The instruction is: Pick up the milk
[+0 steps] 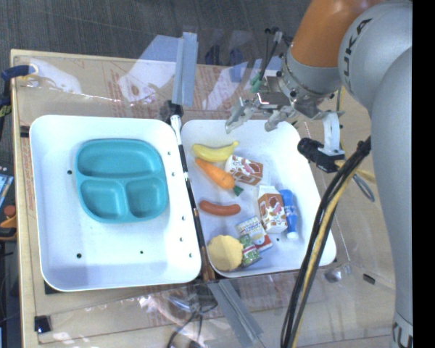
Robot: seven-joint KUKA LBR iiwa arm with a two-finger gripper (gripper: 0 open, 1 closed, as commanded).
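Observation:
The milk (pixel 274 210) looks to be the small white carton with a blue side lying flat near the right wall of the right bin (pixel 310 194). Two other small printed cartons lie close to it, one (pixel 244 169) further back and one (pixel 252 234) nearer the front, so which of them is the milk is not certain. My gripper (pixel 255 121) hangs above the bin's far edge, well behind the cartons. It is open, its fingers spread apart with nothing between them.
A banana (pixel 214 151), a carrot (pixel 216 174), a sausage (pixel 220 209) and a yellow round fruit (pixel 225 252) share the right bin. The left bin (pixel 51 252) holds a teal divided tray (pixel 122 177). A black cable (pixel 326 209) runs down past the right bin's right wall.

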